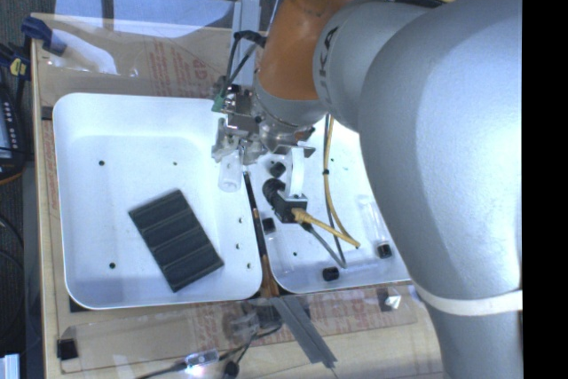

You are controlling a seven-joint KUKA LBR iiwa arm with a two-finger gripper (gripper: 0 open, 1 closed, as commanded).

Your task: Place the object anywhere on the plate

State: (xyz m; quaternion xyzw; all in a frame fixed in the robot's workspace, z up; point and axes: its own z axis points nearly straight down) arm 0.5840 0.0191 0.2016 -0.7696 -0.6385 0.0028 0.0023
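Observation:
A dark grey ribbed rectangular plate (pixel 176 240) lies tilted in the left bin (pixel 89 124), toward its front. My gripper (pixel 232 157) hangs over the left bin's right side, up and to the right of the plate and apart from it. A small clear tube (pixel 230 177) sticks out below the fingertips and looks pinched between them, so the gripper is shut on it. The grey arm with its orange band (pixel 297 49) covers most of the right bin.
The ridge between the two bins (pixel 257 235) runs just right of the gripper. In the right bin (pixel 302 280) lie another clear tube (pixel 373 222), a few small black pieces (pixel 330 273) and a yellow cable (pixel 328 231) from the wrist. Clamps and brackets sit at the bench's front edge (pixel 266 319).

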